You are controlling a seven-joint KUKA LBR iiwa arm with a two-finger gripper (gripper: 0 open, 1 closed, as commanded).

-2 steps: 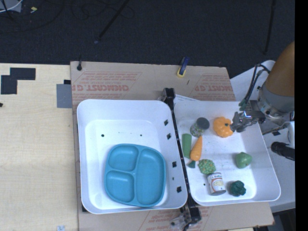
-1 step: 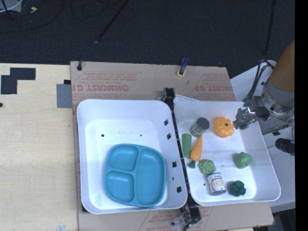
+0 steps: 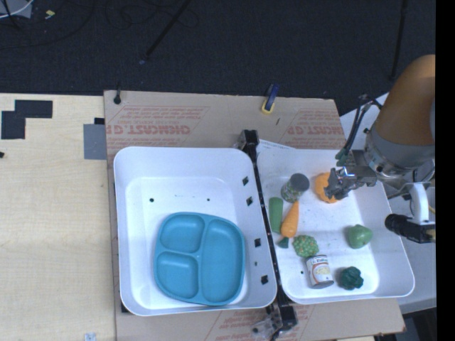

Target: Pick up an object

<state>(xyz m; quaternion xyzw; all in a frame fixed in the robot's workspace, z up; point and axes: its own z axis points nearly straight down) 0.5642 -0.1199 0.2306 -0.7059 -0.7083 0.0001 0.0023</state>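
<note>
The claw [image 3: 340, 184] sits low over the orange [image 3: 323, 187], right of the jar [image 3: 293, 187]; whether it is spread, I cannot tell. Centre on the orange, squeeze firmly, then lift straight up

Both bins [image 3: 135, 190] white. Divided tray [image 3: 200, 258] light blue. Carrot [image 3: 290, 220] orange; cucumber [image 3: 276, 213] pale green; broccoli [image 3: 306, 245] speckled green; pepper [image 3: 358, 236] green. Can [image 3: 319, 271] silver with a yellow-and-red label. Bench [image 3: 50, 226] pale wood.
</note>
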